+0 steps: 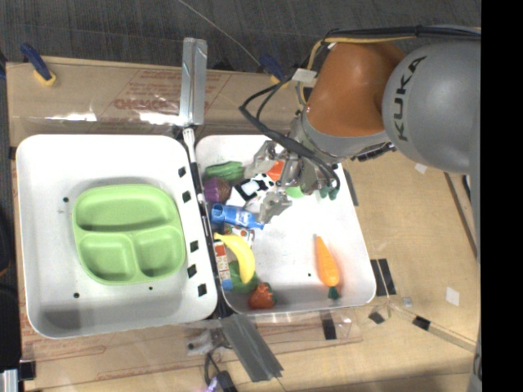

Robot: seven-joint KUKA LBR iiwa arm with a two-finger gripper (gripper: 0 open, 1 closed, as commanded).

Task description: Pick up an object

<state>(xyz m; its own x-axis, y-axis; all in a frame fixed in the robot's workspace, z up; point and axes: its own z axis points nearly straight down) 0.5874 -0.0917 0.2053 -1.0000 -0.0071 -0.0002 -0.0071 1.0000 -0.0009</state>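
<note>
Two white bins sit on the desk; the claw (274,188) hovers low in the right bin (347,288), near its far-left corner, above a blue toy (230,216). Its state I cannot tell. Approach step; next, descend and clamp.

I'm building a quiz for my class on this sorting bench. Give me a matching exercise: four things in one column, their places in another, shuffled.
Things:
1. carrot
2. green tray
3. banana
4. pincer

Places:
A. in the left bin
B. right side of the right bin
C. over the top of the right bin
D. by the divider, lower part of the right bin

Pairs: 1-B, 2-A, 3-D, 4-C
</note>
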